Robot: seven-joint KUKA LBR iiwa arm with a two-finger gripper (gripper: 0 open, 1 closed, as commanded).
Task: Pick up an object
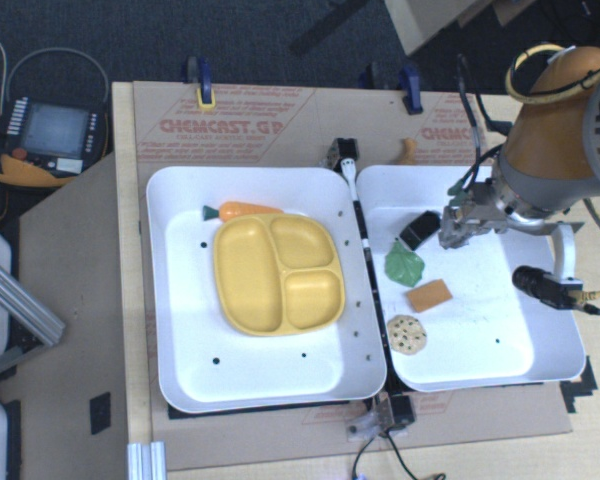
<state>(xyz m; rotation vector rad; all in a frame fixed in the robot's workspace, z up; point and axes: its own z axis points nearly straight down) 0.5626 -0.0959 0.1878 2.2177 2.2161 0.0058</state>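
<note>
While our gripper [450, 230] hovers in the right bin [540, 363] — how it is set we cannot tell — the black block [418, 231] just beside it looks stiff, light; grip its long sides.

Dark carpet floor [230, 18] around bench [280, 118]

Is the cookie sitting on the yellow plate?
No, the cookie lies in the right bin, while the yellow plate sits in the left bin.
</note>
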